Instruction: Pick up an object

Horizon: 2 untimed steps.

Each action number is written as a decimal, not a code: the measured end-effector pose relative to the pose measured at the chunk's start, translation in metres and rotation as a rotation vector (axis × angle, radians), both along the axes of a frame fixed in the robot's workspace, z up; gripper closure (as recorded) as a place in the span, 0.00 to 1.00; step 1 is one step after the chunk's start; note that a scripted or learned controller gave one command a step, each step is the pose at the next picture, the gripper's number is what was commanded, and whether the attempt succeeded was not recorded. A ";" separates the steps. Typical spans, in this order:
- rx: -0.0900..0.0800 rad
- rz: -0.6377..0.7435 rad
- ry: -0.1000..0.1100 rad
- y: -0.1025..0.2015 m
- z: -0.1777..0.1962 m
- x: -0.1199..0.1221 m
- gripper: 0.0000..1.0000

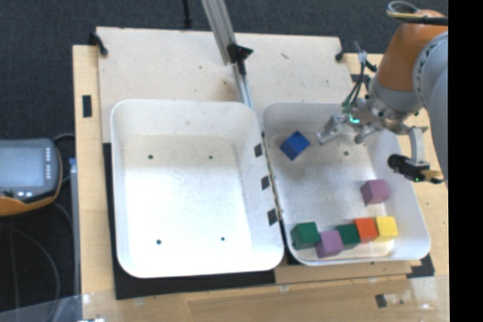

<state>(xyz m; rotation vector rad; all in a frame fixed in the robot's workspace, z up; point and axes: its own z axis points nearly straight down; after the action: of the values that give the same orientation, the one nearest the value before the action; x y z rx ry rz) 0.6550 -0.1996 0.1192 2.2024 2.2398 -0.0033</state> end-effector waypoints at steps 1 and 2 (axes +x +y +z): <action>0.000 0.001 0.000 0.000 0.000 0.000 0.00; 0.000 0.002 0.001 0.000 0.000 0.000 0.00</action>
<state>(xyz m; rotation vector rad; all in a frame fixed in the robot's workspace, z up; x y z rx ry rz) 0.6550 -0.1994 0.1192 2.2005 2.2428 -0.0036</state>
